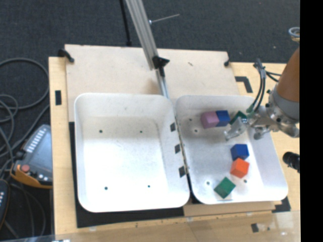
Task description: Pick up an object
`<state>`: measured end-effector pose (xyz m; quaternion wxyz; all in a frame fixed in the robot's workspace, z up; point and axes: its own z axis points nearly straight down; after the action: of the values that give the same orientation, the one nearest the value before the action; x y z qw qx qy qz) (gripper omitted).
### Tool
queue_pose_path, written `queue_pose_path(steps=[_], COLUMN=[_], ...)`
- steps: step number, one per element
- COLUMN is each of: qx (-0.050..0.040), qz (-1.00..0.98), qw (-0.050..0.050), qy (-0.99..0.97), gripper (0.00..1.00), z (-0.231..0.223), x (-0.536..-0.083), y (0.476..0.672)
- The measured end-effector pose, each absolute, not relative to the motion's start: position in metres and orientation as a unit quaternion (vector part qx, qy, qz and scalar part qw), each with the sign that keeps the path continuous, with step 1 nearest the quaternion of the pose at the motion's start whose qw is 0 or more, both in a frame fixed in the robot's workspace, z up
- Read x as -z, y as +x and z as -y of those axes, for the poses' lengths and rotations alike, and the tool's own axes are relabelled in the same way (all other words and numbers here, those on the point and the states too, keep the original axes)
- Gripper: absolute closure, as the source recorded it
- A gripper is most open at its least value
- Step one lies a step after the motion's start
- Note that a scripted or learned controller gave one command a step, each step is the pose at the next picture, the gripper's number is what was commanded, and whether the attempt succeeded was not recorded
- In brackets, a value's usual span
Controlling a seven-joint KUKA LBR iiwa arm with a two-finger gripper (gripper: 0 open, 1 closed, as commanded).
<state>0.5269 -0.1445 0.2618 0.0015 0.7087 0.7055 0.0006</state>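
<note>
The gripper [235, 130] hangs over the upper middle of the right bin [267, 185], its metal fingers pointing toward the bin's left side; from this angle I cannot tell whether they are parted or closed, and no object is visibly held by them. Just above the gripper's tip a dark green block [237, 117] lies touching or almost touching it, partly hidden by the gripper body. Left of that, a pink block [209, 119] and a blue block [222, 117] sit pressed side by side near the bin's far wall. Just below the gripper a second blue cube [239, 150] rests on the bin floor, with an orange cube [240, 167] touching its lower edge. Farther toward the near rim a green cube [224, 187] lies tilted, apart from the others. Behind the gripper, the grey wrist and the orange band [288, 82] of the arm enter from the right, with green cables looping beside them. The left bin [86, 135] sits just beside the right one on the wooden bench [111, 69]. A slanted aluminium post [144, 26] rises from behind the bins.
</note>
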Motion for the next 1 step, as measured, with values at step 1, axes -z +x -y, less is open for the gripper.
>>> queue_pose_path(steps=[1], qx=[-0.0013], qz=[-0.705], qw=[0.004], qy=[0.709], gripper=[1.00], z=[0.1457], x=[-0.2728], y=[0.5277])
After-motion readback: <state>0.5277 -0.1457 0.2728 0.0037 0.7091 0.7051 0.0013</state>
